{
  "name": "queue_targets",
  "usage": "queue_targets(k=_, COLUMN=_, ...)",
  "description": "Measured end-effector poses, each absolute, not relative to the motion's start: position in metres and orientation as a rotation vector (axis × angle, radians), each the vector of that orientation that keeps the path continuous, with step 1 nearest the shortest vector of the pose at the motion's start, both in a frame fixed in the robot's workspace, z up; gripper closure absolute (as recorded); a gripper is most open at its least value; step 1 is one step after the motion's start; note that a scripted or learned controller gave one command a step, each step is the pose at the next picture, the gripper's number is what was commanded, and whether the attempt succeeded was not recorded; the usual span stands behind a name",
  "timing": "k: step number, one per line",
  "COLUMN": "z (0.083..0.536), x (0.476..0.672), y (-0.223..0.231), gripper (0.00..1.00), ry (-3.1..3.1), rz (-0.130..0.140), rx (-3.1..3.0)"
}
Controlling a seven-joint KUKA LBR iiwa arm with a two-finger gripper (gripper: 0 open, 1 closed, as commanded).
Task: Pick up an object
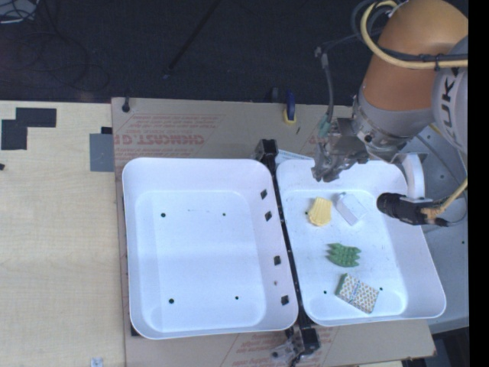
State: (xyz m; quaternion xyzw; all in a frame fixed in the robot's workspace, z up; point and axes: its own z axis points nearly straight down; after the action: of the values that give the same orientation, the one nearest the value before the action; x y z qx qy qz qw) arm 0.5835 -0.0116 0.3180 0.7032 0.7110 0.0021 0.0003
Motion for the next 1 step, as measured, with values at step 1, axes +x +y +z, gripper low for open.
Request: queue_targets(k=1, z=0.3191, x=0.5440, y=0.0263, gripper=1.00, ry=2.229, rz=-0.004, rx=2.221)
